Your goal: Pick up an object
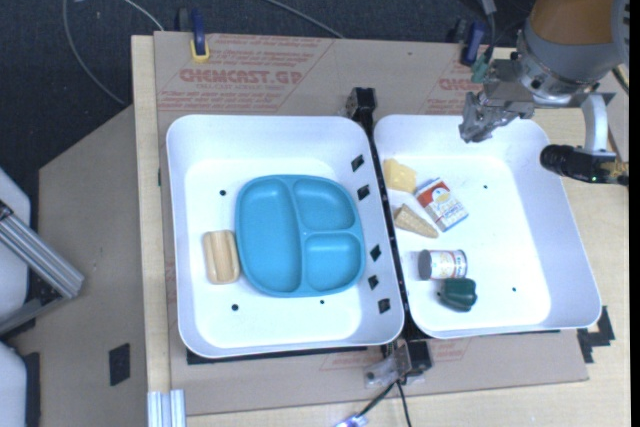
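My gripper [481, 125] hangs over the far edge of the right bin [540, 245], with nothing visible between its fingers. Below and left of it in that bin lie a pale yellow block [400, 176], a small red and white box [441, 203], a tan wedge [415, 222], a small grey and white jar on its side [442, 264] and a dark green piece [459, 293]. The objects sit well apart from the gripper.
The left bin [200, 165] holds a blue divided plate [299, 234] and a tan bread-like block [220, 256]. A black divider with clips [372, 205] runs between the bins. Cables trail at the back left; a black camera fitting [580, 162] juts in at the right.
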Robot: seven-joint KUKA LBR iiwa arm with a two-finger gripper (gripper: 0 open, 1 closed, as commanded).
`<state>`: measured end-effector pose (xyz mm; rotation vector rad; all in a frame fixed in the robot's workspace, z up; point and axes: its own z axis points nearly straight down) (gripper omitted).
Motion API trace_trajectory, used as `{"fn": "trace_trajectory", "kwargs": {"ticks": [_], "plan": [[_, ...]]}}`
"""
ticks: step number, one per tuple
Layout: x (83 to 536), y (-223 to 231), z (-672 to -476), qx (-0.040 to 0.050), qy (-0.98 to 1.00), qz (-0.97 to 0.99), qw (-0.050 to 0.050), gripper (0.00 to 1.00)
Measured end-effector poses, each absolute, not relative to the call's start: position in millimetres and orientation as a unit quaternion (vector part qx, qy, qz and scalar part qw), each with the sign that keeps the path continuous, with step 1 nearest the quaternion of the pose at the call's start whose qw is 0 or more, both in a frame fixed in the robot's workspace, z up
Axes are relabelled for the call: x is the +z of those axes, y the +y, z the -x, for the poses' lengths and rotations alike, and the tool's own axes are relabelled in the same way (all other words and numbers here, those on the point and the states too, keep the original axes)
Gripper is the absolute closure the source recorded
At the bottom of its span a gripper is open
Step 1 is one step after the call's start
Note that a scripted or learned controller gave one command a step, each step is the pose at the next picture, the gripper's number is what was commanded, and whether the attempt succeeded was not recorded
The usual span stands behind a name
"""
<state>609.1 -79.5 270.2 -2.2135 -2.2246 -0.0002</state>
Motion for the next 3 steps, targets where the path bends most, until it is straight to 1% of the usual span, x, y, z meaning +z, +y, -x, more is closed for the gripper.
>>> {"fn": "trace_trajectory", "kwargs": {"ticks": [1,2,3], "plan": [[270,-31,-589.6,0.0004,-0.709,0.706,0.002,1.0],[251,19,-584.6,0.0005,-0.709,0.705,0.002,1.0],[236,65,-562.1,0.001,-0.709,0.706,0.003,1.0]]}}
